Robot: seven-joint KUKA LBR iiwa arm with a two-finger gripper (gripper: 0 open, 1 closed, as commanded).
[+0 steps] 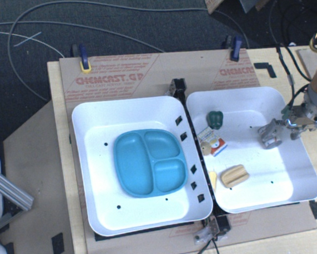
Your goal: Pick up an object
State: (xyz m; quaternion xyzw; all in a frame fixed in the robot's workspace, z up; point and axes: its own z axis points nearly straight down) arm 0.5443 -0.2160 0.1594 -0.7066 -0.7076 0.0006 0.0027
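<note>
The right white bin [301, 189] holds several small objects. A dark green rounded piece [216, 118] lies near its back left. Just in front of that rests a small white, red and yellow item [212, 145]. Nearer the front lies a tan block [234, 176], with a thin yellow piece [213, 180] against the bin's left wall. My gripper [270, 135] hangs over the right part of this bin, apart from all of these objects, with nothing seen in it.
The left white bin [90, 175] carries a blue divided plate [149, 162]. A black divider with clips [187, 143] runs between the bins. Cables [291, 60] trail at the back right beside the arm [313, 109].
</note>
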